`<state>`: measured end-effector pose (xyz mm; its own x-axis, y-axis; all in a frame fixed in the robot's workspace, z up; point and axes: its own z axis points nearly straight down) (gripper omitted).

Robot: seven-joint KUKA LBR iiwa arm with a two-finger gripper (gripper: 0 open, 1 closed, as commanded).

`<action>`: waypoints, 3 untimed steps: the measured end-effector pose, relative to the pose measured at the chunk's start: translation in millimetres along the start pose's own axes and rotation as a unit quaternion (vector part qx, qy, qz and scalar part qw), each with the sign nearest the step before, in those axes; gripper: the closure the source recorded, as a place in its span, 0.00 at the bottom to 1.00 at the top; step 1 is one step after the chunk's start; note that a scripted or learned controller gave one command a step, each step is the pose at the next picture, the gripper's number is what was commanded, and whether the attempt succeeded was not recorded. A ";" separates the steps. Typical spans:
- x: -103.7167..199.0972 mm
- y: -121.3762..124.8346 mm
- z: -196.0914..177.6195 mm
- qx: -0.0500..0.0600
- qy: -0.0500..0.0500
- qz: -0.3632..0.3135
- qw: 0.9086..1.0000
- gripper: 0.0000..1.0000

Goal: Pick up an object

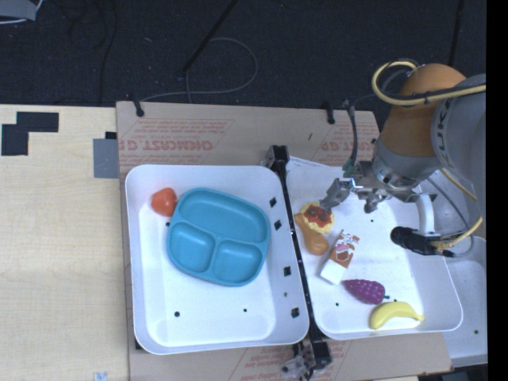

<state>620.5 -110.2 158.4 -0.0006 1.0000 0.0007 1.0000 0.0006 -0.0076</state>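
My gripper (354,197) hangs over the back of the right bin (429,280), open, with nothing between its fingers. Just below and left of it lies a hot dog toy (313,225) with a red and yellow top. A small white carton (339,258) lies beside the hot dog, toward the front. Nearer the front edge are a purple bunch of grapes (365,290) and a yellow banana (394,314).
The left bin (159,308) holds a blue divided plate (218,236) and a red tomato (163,202) at its back left corner. A black divider (290,244) runs between the bins. The arm's cables (432,240) hang over the right bin's right side.
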 end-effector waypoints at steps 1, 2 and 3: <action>7.0 -3.9 46.9 0.000 0.000 0.001 1.000 0.00; 8.1 -2.0 67.7 -0.004 0.000 0.000 1.000 0.00; 6.8 -4.1 60.4 -0.001 0.000 0.002 1.000 1.00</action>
<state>615.9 -103.3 98.0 0.0038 1.0000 0.0011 1.0000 -0.0038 -0.0052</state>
